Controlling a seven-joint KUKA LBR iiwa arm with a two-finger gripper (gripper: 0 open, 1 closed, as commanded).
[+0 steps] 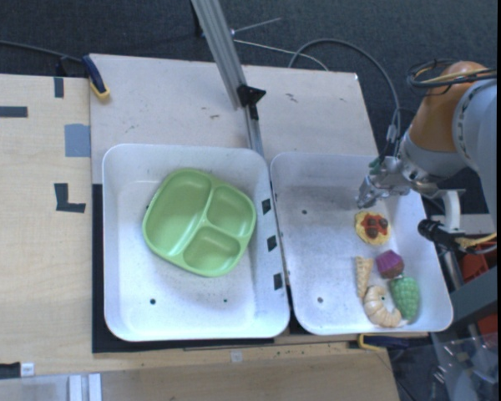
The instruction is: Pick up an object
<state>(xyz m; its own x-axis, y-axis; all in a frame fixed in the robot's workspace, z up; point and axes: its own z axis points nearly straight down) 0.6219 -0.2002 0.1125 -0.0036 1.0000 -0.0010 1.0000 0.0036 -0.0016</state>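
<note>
My gripper (369,195) hangs over the right bin (317,224), near its right side, just above and left of a small round yellow piece with red spots (373,227). Nothing shows between its fingers. Below that piece lie a purple lump (390,263), a green bumpy piece (406,297), a pale cone-like piece (364,274) and a curled tan croissant-like piece (382,311). All of these lie along the bin's right half.
The left bin (125,307) holds a green divided plate (200,221). A metal pole (225,48) slants down from the top to the gap between the bins. Black cable loops over the bench behind the right bin.
</note>
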